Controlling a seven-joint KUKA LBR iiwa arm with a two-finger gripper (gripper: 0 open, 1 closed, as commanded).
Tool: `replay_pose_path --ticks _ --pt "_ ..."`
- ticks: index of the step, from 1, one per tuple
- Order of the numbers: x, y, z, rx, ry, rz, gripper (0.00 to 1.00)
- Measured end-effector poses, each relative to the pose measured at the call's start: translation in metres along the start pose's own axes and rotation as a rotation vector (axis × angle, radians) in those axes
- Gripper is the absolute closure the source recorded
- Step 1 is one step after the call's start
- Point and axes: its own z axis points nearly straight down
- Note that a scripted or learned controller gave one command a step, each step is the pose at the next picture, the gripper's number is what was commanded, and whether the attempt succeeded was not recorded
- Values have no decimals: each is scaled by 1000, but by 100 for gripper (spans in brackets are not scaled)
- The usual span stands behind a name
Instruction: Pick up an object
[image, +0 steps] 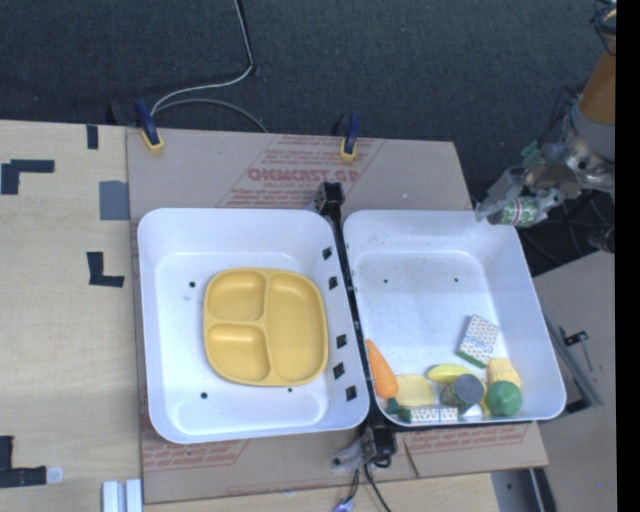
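You'll see a green-labelled bottle (520, 211) clamped in the gripper (508, 208), hovering just past the far right corner of the right bin (420, 290). Inside that bin, near its front edge: one carrot (381, 369), one corn cob (503, 372), one green ball (505, 398), one patterned block (479, 340).

Two shallow white bins sit side by side on a cardboard sheet (300, 170) printed with red lettering. The left bin (160, 300) contains a yellow divided plate (266, 327) with three compartments, lying flat near the bin's centre. Two clamps (150, 130) with yellow tips fix the cardboard's far edge. A white cable (215, 85) runs across the dark carpet (400, 60) beyond the bench.
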Motion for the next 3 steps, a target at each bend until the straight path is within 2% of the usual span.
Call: replay_pose_path --ticks 1,2,3 --pt "24 -43 129 4 2 1 0" --pt "-7 -2 180 -5 -1 -1 0" --pt "44 27 181 -5 0 -2 0"
